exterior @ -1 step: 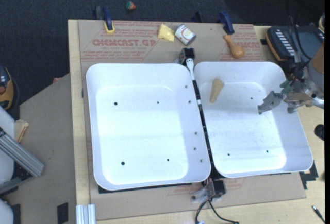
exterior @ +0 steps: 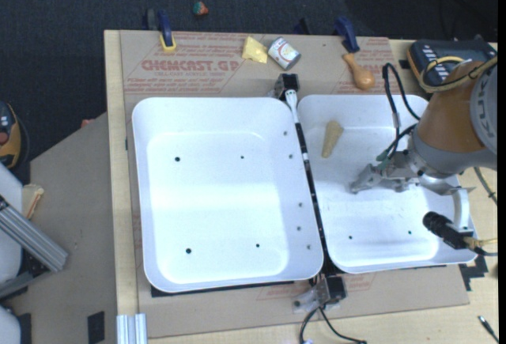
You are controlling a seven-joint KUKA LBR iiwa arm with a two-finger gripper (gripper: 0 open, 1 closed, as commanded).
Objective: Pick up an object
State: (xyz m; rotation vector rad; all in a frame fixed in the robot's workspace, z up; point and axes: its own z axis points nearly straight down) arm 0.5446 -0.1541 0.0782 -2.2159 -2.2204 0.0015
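Note:
A tan cone-shaped piece (exterior: pixel 331 137) lies in the right white bin (exterior: pixel 360 251), near its upper left corner. My gripper (exterior: pixel 362 180) hangs low over the middle of that bin, pointing left, on the grey arm with the orange band (exterior: pixel 447 125). It is below and to the right of the cone, and a small gap separates the two. I see nothing held in it.
The left white bin (exterior: pixel 158 176) sits beside the right one. On the bench behind the bins lie a yellow chunk (exterior: pixel 254 51), a small white box (exterior: pixel 283 53) and an orange wooden piece (exterior: pixel 360 74). Blue clamps (exterior: pixel 166 31) grip the far edge.

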